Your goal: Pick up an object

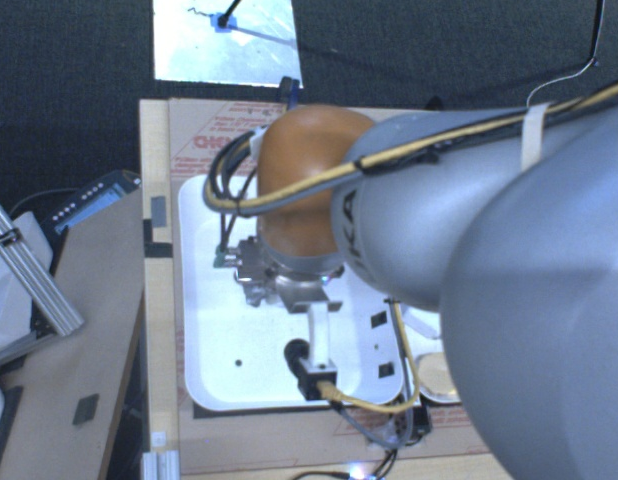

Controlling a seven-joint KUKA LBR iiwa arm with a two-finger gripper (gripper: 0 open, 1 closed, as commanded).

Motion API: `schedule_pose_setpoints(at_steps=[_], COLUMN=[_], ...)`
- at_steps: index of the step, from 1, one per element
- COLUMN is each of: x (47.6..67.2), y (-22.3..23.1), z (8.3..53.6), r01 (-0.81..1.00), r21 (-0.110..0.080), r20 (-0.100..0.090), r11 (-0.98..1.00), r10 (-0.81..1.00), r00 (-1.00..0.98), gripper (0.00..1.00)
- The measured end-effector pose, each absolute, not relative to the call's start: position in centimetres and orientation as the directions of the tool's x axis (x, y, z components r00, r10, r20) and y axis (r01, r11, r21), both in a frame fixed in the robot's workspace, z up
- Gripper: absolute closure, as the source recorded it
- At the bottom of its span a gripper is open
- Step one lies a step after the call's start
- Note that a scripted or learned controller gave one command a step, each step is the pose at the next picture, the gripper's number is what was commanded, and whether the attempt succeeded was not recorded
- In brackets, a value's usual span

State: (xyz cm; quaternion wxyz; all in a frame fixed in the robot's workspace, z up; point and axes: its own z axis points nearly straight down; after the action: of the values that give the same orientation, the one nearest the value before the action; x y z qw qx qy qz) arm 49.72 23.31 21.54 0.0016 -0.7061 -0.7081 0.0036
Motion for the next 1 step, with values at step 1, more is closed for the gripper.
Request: schedule_pose_setpoints(at_steps=[1], x=[48.60], y=[23.47], z=[23.07], r01=[1.000], r21=[-0.001], r20=[0.001], r11=[0.004], r10=[1.000], r00=[-0.004], gripper=[1.00])
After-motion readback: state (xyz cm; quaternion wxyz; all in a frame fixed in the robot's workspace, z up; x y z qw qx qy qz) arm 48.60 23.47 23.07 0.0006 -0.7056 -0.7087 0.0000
